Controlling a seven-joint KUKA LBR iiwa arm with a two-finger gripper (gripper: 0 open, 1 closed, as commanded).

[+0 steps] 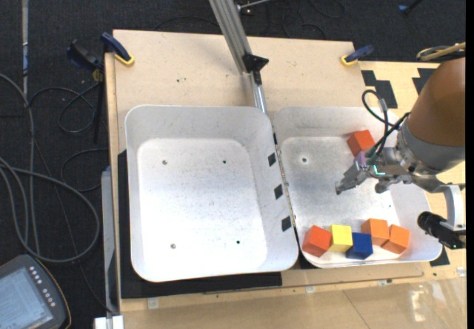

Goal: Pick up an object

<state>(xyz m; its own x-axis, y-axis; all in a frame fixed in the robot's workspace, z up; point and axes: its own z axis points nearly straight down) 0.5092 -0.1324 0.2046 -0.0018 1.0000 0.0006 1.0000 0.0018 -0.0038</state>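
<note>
Gripper, fingers apart and gripping nothing, is hovering over the right bin, near a lone orange block lying apart from the clustered blocks, so probably the easiest pick.

Four orange blocks, one yellow block, one blue block

Wooden bench with blue-and-yellow clamps at its far-left and far-right corners; metal pole slanting over its far edge; cables and pendant on dark floor
</note>
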